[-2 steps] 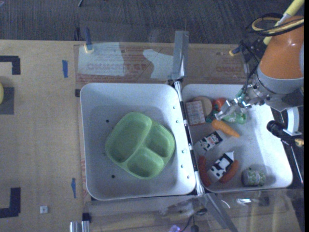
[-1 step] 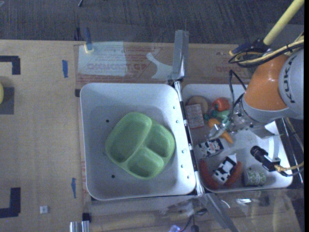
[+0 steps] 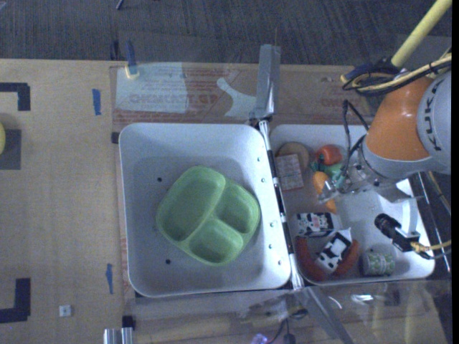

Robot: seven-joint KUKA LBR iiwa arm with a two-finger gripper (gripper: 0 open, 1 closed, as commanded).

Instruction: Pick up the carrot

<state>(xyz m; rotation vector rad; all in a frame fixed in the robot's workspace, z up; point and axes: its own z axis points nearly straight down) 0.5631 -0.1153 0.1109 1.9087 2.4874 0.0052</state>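
The gripper (image 3: 338, 185) hangs low over the upper middle of the right bin (image 3: 363, 210), at the end of the arm (image 3: 401, 131), which comes in from the upper right of the frame. The carrot (image 3: 320, 183) lies in that same bin, a small orange shape just left of the gripper and touching or nearly touching its edge (which of the 2 I cannot tell). Whether the gripper is wide or narrow cannot be told either, since the wrist covers it from above, and so I cannot say whether it has hold of the carrot.

Around the carrot, a red vegetable (image 3: 329, 153) with a bit of green sits just above it. A brown waffle (image 3: 290, 172) lies to its left against the bin's left wall, and a round tan bun (image 3: 292, 150) lies just above the waffle. Below the carrot are 2 black-and-white cartons, 1 (image 3: 314, 223) near the left wall and another (image 3: 335, 251) lower and tilted. The lower carton rests on a red sausage (image 3: 307, 256) that curves along the bin's lower edge. A pale green can (image 3: 378, 262) sits in the lower right of the bin, well apart from the carrot.

The left bin (image 3: 143, 185) holds a green plate (image 3: 208, 213) with 3 compartments, set at a slant in the middle of the bin.
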